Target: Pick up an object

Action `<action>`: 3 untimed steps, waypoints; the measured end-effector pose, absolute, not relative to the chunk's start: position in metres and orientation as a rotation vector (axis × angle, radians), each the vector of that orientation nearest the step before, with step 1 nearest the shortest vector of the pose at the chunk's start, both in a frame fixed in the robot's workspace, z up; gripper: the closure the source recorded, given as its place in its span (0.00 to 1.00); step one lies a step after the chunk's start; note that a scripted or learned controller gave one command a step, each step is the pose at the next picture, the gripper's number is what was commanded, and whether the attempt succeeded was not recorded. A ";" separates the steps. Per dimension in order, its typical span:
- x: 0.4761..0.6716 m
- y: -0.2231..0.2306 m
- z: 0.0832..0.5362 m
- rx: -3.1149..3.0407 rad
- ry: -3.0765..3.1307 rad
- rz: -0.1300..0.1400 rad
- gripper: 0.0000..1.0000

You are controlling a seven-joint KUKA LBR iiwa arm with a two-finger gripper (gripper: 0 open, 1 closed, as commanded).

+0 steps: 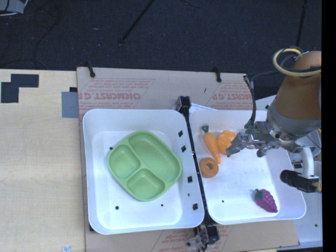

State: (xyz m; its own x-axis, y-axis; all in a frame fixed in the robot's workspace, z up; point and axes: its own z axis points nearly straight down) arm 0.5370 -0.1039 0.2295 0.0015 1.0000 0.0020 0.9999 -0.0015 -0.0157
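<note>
the carrot (211, 145) lies in the right bin (236, 214), long axis slanting, green tip toward the far-left, just left of the gripper (234, 147), whose fingers' opening i cannot tell.

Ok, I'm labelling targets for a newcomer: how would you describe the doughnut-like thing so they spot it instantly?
Look in the right bin, on its left part near the black divider. The small orange ring lies there, just below the toy carrot. It alone has a hole through its middle; the purple grapes sit far off toward the bin's lower right.
</note>
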 end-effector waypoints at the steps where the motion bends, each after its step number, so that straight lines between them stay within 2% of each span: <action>1: 0.539 -0.104 0.236 -2.219 -2.219 0.003 0.00; 2: 0.537 -0.102 0.171 -2.215 -2.216 0.009 0.00; 3: 0.530 -0.105 0.111 -2.220 -2.216 0.003 0.00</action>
